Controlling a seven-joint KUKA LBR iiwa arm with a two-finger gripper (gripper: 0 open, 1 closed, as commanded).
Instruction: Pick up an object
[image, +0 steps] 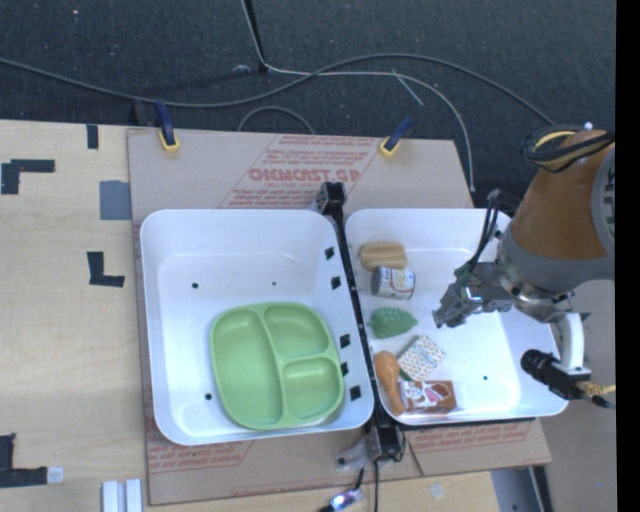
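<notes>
left bin (160, 300): divided plate (275, 365) inside | right bin (500, 395): small items along its left side | end effector (455, 305) over right bin

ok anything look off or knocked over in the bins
Nothing spilled or damaged. The green divided plate sits slightly askew in the left bin. In the right bin, the small can lies on its side, and the carrot is tucked against the divider wall. The hand hovers nearby.
</notes>
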